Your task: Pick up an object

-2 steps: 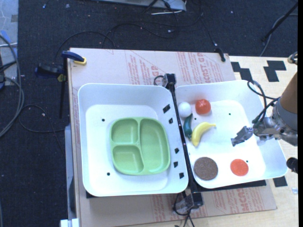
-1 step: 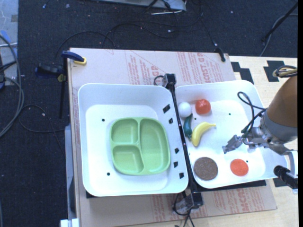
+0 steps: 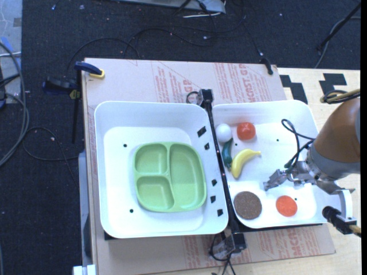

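Note:
The right bin (image 3: pixel 304 112) holds a yellow banana (image 3: pixel 242 160), a red tomato (image 3: pixel 246 130), a white ball (image 3: pixel 223 132), a teal object (image 3: pixel 228 152), a brown disc (image 3: pixel 248 204) and a flat orange-red round piece (image 3: pixel 287 205). My gripper (image 3: pixel 274 181) reaches in from the right at the end of the grey and orange arm (image 3: pixel 338 145). It hangs over the bin floor between the banana and the orange-red piece, just above and right of the brown disc. Nothing shows between its tips.
The left bin (image 3: pixel 114 125) holds a green divided plate (image 3: pixel 170 176). A black divider with clips (image 3: pixel 213 153) runs between the bins. Black cable (image 3: pixel 292 132) loops over the right bin near the arm. Cardboard lies under both bins.

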Tool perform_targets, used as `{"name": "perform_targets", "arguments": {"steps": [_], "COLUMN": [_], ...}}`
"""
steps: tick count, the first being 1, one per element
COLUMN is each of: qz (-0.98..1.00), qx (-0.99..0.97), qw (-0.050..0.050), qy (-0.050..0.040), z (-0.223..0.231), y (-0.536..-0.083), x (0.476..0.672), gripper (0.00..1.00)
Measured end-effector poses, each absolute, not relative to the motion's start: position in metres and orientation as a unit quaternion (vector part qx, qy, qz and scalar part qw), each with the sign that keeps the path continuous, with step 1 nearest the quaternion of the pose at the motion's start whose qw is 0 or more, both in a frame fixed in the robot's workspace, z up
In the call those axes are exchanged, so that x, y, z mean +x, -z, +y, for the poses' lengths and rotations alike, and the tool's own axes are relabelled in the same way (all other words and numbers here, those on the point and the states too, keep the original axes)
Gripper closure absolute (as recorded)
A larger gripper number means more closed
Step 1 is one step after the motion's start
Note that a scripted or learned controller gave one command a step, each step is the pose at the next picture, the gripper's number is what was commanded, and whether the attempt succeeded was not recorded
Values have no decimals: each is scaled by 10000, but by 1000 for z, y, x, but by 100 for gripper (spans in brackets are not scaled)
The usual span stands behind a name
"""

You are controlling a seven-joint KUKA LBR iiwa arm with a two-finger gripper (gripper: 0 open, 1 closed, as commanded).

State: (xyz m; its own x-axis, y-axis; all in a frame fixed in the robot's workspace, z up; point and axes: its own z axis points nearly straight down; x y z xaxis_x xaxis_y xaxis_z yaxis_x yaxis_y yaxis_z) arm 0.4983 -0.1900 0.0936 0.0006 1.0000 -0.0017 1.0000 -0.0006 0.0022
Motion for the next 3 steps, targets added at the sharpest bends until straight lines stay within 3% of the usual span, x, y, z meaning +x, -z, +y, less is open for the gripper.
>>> {"name": "perform_targets", "arguments": {"steps": [1, 3], "qz": [7066, 7076], "qx": [7075, 7066], "qw": [56, 23], "qy": [-21, -14], "z": [-191, -179], "y": [-108, -217], "x": [501, 514], "gripper": [100, 100]}}
